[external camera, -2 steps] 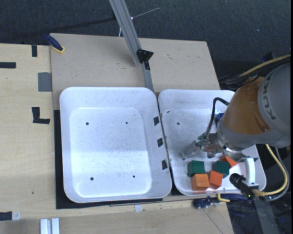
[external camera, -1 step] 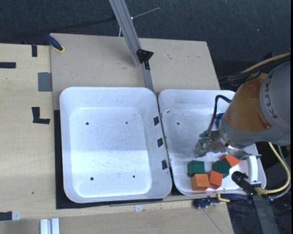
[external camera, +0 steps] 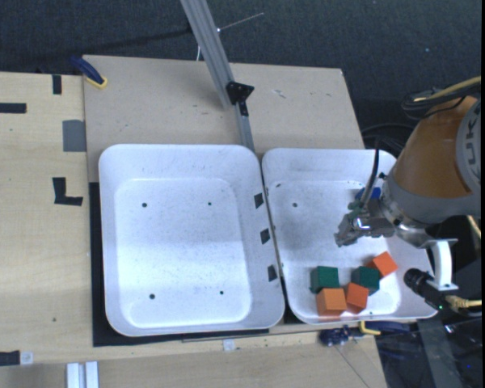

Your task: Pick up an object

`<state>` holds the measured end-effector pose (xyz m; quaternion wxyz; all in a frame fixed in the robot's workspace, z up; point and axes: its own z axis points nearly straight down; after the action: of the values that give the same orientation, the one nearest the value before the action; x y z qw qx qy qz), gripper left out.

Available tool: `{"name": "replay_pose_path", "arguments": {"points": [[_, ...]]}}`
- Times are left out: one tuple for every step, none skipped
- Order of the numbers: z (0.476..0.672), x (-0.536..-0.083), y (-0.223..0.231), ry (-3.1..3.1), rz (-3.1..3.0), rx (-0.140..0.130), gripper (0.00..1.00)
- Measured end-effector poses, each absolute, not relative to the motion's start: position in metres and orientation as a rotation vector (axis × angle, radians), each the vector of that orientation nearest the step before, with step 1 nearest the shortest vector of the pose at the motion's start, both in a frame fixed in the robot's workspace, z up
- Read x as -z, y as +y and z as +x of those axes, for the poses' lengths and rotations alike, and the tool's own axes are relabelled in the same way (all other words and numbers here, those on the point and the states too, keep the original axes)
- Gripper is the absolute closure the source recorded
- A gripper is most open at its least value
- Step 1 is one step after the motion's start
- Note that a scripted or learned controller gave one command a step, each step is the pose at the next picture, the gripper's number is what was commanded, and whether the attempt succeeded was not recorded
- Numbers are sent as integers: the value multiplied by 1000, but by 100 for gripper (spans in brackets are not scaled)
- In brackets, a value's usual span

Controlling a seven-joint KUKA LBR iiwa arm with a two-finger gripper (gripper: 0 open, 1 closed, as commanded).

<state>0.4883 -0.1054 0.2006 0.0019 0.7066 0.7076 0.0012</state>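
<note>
The arm reached in from the right, its orange band over the right-hand bin. The gripper hung low inside that bin, over its middle, pointing toward the left. Whether it was apart or together could not be told at this size and angle, and nothing could be seen held in it.

The blocks lay clustered in the near right corner of the same bin, a little below the gripper and apart from it. A dark green block sat furthest left, with an orange block just in front of it. Beside that was a second orange block, touching or nearly touching a second green block behind it. A third orange block lay tilted at the right end of the group, nearest the arm.

The left-hand bin stood just beside the right one, their rims meeting along the middle. A slanted metal bar ran down from the top toward the bins.
</note>
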Motion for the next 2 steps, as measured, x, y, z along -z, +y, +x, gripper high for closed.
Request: {"name": "replay_pose_path", "arguments": {"points": [[493,-260,-112,2220,2216,-3,100],[493,-260,-112,2224,2221,2,100]]}}
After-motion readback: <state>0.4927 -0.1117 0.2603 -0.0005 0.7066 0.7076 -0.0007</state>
